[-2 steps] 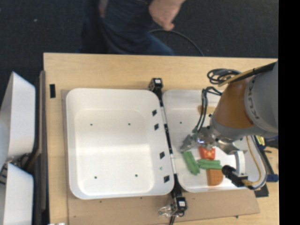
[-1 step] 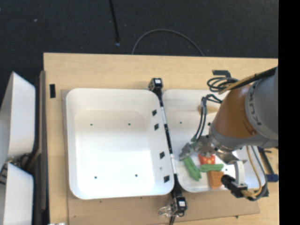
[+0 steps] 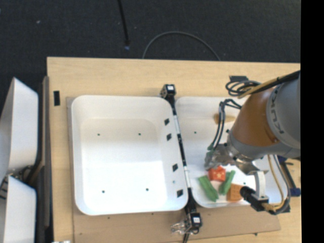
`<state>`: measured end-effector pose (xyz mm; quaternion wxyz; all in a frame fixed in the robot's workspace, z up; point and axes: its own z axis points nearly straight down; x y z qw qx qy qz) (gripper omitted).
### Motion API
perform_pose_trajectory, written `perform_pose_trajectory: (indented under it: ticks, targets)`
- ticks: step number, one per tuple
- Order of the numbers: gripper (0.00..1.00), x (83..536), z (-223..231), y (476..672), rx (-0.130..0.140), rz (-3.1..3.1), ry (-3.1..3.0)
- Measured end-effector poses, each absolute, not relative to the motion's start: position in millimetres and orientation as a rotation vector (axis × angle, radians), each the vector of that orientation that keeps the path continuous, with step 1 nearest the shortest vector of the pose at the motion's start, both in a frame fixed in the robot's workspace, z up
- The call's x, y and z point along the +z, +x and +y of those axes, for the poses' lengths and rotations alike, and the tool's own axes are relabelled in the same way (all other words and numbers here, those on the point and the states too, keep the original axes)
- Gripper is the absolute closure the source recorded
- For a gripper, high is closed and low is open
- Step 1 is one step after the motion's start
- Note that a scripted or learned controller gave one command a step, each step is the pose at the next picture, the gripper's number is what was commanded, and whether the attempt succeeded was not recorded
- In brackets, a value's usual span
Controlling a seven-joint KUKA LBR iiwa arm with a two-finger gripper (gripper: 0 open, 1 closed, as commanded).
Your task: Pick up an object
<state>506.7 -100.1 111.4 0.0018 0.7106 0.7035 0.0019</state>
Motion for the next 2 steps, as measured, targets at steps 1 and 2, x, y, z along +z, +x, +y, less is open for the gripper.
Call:
perform_pose_trajectory:
  ticks: [1, 2]
  targets:
    - [0.0, 111, -100, 506.6, 0.007, 2.208, 2.23]
    - [0.0, 101, -112, 489.4, -0.001, 2.218, 2.223]
